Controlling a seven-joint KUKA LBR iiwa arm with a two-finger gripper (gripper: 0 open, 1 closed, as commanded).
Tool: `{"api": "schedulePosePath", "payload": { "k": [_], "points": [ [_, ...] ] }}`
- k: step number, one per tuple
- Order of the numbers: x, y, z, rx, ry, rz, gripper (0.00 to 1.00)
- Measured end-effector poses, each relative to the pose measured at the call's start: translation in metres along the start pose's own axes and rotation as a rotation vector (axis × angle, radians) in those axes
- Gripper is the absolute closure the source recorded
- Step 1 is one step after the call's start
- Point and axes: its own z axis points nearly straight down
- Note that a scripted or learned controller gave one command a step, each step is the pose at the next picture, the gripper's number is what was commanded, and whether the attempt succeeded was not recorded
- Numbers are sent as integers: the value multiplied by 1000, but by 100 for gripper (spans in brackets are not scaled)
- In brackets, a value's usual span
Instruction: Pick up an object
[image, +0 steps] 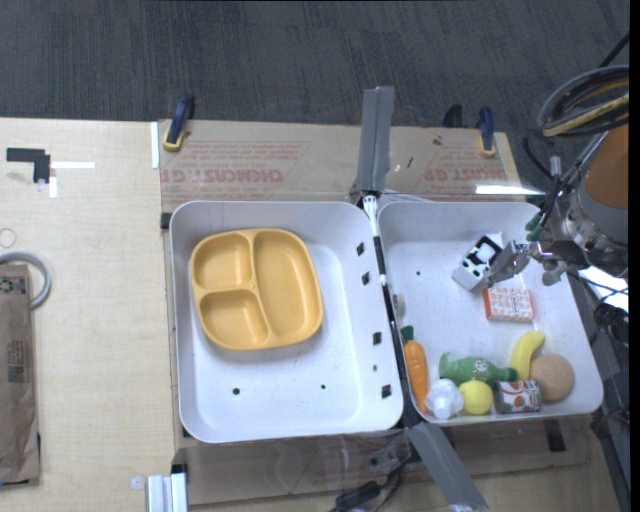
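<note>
One end effector (512, 258) hovers beside a small white box (478, 262).

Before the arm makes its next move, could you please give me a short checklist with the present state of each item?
1. Gripper over the right bin: ok.
2. Target close by: ok, small black-and-white object lies just left of the gripper.
3. Object between the fingers: cannot tell.
4. Red-and-white packet apart from that object: ok.
5. Banana, carrot and the rest crowded along the bin's near edge: not ok for a clean pick there.
</note>
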Motion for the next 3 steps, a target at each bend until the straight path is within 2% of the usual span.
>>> {"api": "schedulePosePath", "payload": {
  "k": [1, 2, 3],
  "points": [
    [-30, 37, 113, -1, 0, 32, 0],
    [-27, 58, 137, -10, -2, 42, 0],
    [-27, 58, 128, -9, -1, 45, 100]
  ]
}}
